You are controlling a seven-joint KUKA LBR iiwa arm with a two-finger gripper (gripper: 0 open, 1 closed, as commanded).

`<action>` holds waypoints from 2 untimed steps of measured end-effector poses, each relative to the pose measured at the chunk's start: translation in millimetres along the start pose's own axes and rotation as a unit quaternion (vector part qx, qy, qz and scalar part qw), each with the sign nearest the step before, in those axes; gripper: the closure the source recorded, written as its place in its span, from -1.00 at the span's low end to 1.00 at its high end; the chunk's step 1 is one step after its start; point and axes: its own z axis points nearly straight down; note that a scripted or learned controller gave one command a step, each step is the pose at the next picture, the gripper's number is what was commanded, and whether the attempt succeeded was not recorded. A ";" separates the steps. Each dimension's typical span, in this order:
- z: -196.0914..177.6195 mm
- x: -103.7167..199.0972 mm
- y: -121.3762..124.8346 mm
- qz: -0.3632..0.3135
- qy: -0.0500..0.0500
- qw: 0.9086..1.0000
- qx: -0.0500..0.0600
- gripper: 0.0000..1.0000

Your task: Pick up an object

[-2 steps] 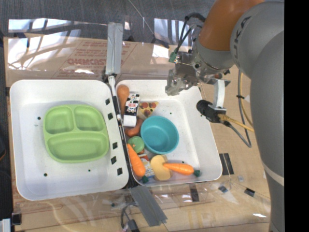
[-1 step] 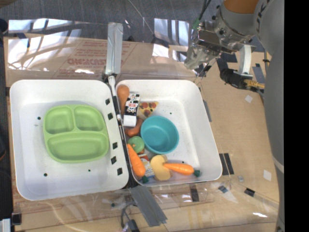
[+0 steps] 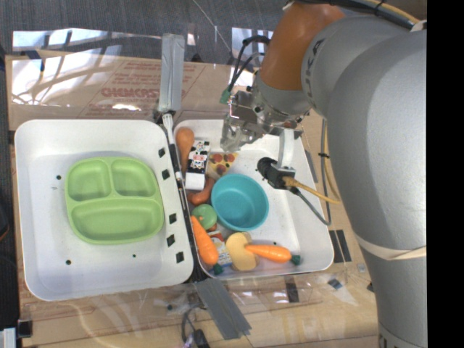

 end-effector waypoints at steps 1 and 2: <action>-58.9 -56.0 -39.7 -0.034 0.000 0.999 -0.006 1.00; -146.2 -117.7 -59.4 -0.169 -0.001 0.986 -0.009 1.00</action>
